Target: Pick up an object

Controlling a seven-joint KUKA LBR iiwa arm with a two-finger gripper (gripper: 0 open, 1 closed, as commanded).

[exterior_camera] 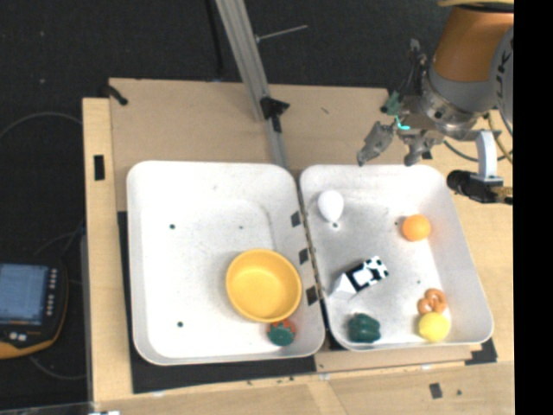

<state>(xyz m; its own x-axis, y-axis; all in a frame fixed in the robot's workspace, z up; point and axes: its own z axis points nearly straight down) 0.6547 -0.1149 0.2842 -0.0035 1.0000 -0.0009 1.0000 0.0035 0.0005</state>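
- The gripper (397, 151) is hanging above the far rim of the right bin (462, 232), its two fingers (373, 143) spread apart and nothing sitting between them; the fingertips are not touching any object
- The arm (467, 50), grey with an orange band, is reaching in from the right and is being cut off by the top edge of the view
- Candidate objects are all lying well below the gripper: a white egg-shaped object (330, 205) is sitting nearest, at the right bin's far left, close to the divide
- An orange ball (416, 227) is resting toward the right side of that bin, apart from the rest
- A black-and-white patterned block (362, 276) is lying near the middle of the bin; its pattern is too small to make out as any writing
- A dark green lumpy toy (364, 327) is sitting at the near edge, its shape hard to tell
- A small orange-brown pretzel-like piece (432, 301) is touching a yellow ball (433, 325) in the near right corner
- In the left bin (173, 214), a yellow bowl (263, 284) is standing upright near the divide, with a small green and red object (282, 332) just beside its near rim, partly tucked against the bin wall and hard to identify
- A grey metal pole (246, 59) is slanting across the bench (190, 119) behind the bins
- A handheld pendant with a bluish screen (28, 305) is lying at the left, its display unreadable and its edge being cropped by the view
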